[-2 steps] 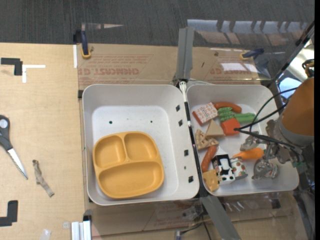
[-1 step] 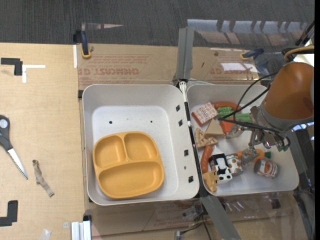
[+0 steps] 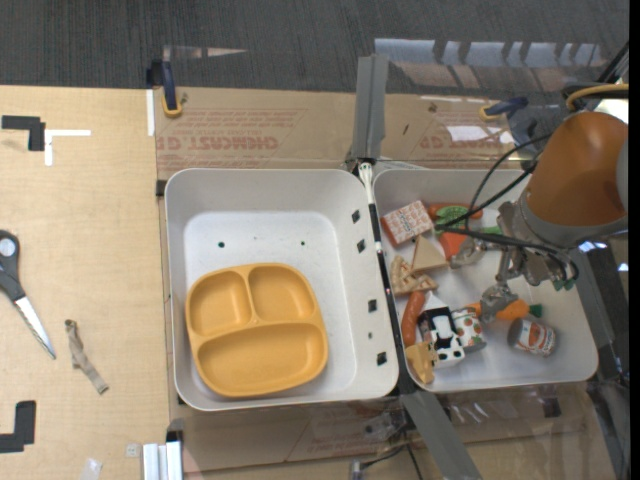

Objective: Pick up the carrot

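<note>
A small orange carrot (image 3: pixel 512 310) lies in the right bin (image 3: pixel 570 368), near its front right. My gripper (image 3: pixel 499 292) hangs low over the bin, just up and left of the carrot and close to touching it. Whether it has hold of the carrot is unclear from this angle. The arm's orange band (image 3: pixel 575 168) fills the space above the bin's right side and hides part of the bin floor.
The right bin also holds a red sausage (image 3: pixel 413 314), a black-and-white cow toy (image 3: pixel 442 333), a small can (image 3: pixel 531 337), a bread slice (image 3: pixel 428 256), a pink box (image 3: pixel 406 221) and a green item (image 3: pixel 452 212). The left bin (image 3: pixel 200 208) holds a yellow divided plate (image 3: pixel 257 328). Scissors (image 3: pixel 20 298) lie on the bench.
</note>
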Controlling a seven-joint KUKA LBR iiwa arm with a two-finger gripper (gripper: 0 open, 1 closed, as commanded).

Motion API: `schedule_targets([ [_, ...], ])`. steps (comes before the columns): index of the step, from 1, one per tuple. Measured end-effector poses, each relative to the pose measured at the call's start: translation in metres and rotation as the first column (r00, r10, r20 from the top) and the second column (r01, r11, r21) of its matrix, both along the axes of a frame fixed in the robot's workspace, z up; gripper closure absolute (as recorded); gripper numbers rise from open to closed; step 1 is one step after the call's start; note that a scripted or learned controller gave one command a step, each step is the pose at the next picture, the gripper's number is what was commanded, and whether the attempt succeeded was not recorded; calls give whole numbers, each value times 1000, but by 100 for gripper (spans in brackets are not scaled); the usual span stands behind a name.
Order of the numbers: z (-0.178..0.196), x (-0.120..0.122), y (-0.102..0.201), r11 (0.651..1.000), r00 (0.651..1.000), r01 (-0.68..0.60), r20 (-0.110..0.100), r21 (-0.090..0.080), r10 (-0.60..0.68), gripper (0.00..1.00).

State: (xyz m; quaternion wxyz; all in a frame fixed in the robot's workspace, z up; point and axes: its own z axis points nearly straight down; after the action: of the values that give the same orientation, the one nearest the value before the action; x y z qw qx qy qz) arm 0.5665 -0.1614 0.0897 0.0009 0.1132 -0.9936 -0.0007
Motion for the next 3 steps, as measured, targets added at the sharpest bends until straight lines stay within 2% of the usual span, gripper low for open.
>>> schedule_targets([
  [1, 1, -20, -4, 986, 986, -166, 2, 0, 166, 0],
  [2, 3, -10, 4, 886, 886, 463, 7, -3, -463, 0],
  [3, 1, -40, -2, 904, 904, 427, 2, -1, -427, 0],
])
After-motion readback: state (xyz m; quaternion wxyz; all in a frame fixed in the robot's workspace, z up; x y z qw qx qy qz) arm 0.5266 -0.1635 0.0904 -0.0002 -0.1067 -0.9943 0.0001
